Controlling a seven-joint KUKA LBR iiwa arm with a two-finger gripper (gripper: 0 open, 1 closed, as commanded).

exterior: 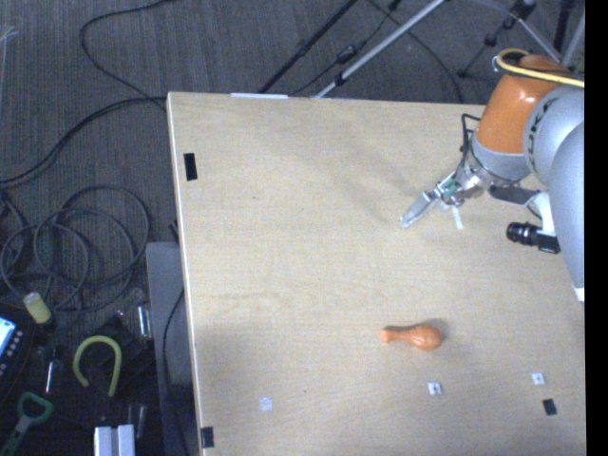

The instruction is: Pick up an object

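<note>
A light wooden tabletop (pixel 285 255) is seen from above. An orange pear-shaped object (pixel 415 336) is lying on its side on the tabletop, toward the near edge (narrow end pointing left). The gripper (pixel 432 205) is positioned up and slightly right of the orange object, well apart from it, angled down-left. Nothing is seen between the fingers; whether the jaws are open or closed cannot be told. Small markers (pixel 435 389) are placed just below the orange object.

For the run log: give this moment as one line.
gripper: above bench, holds nothing | orange pear-shaped object: on bench, untouched | pick: not done
</note>
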